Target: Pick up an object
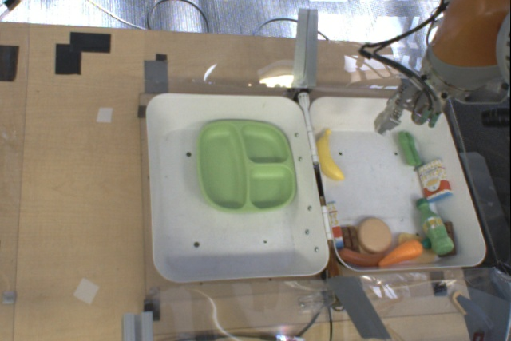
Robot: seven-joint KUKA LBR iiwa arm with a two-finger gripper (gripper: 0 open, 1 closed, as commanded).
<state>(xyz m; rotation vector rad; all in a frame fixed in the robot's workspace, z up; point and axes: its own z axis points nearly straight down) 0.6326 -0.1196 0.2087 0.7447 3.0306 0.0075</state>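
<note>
Toy food, heaped along the lower edge of the right bin at the lower right of the frame: an orange carrot, a red sausage touching it on its left, a round tan bun just behind, a chocolate bar at the bun's left. Right of the carrot, a green bottle lying against a brown piece. Further up the right wall, a small red and white carton, then a green pickle-like piece. Near the divider, a yellow banana, lying lengthwise and apart from the rest. In the left bin, mid-frame, a green sectioned plate, flat. At the top right of the right bin, the gripper, above the bin floor and near the pickle-like piece, nothing seen between its fingers; how far apart they stand cannot be told. Behind it, the orange band of the arm at the upper right corner.
</note>
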